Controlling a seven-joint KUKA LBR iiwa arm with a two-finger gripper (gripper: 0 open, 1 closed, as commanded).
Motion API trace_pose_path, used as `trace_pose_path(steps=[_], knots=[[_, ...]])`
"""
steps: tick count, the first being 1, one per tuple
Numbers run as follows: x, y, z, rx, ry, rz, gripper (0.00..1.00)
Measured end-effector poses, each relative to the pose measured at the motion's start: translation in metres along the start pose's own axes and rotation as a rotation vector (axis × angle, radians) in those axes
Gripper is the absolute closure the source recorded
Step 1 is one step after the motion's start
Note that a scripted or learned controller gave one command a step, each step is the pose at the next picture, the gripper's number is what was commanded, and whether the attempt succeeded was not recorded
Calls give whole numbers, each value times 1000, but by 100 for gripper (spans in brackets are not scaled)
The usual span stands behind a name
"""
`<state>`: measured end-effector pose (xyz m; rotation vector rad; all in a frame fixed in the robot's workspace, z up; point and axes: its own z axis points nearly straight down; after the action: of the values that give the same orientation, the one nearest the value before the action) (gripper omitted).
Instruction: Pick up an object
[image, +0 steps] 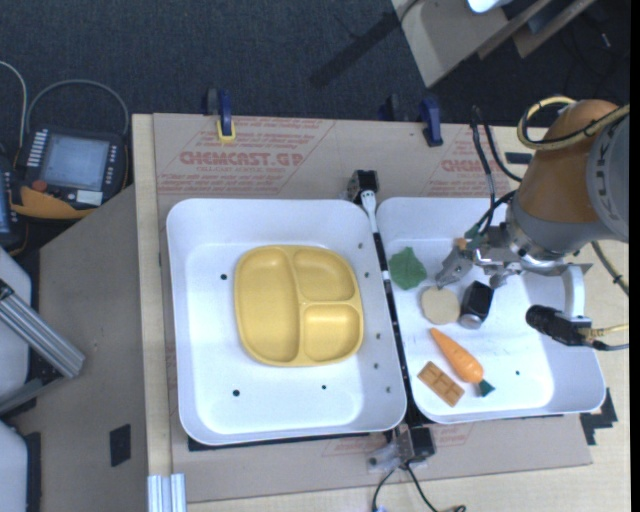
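Brown board covers the surface (300, 140), printed with faint red lettering along its far edge, and on it sit two shallow white bins side by side. The left bin (200, 300) is the larger sight, and it bears a yellow divided plate (297, 303) with three compartments, lying flat near its middle. The right bin (560, 385) is where I am working: my grey arm (575, 175), with its orange band, reaches in from the right and hangs over the far part of that bin. My end effector (478, 290) points down toward the bin floor, with a black cylindrical part at its tip just beside a pale beige round piece (437, 304); I cannot tell how far it stands open, and I see nothing lifted in it. Among the things to pick, a green leafy toy (406, 268) lies near the bin's left wall, just beyond the beige piece. Nearer the front, an orange toy carrot (460, 358) lies at a slant, its small green end pointing toward the bin's front edge. Just beside the carrot, to its left, rests a small brown cracker-like square (440, 382), the smallest thing there, flat on the white floor.
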<state>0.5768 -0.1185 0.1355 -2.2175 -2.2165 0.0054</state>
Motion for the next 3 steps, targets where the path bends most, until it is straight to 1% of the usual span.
trace_pose_path(steps=[1,2,3], knots=[[-3,6,31,-29,-11,0,0],[-4,6,22,-29,-14,2,100],[-11,15,-32,-13,-4,-1,100]])
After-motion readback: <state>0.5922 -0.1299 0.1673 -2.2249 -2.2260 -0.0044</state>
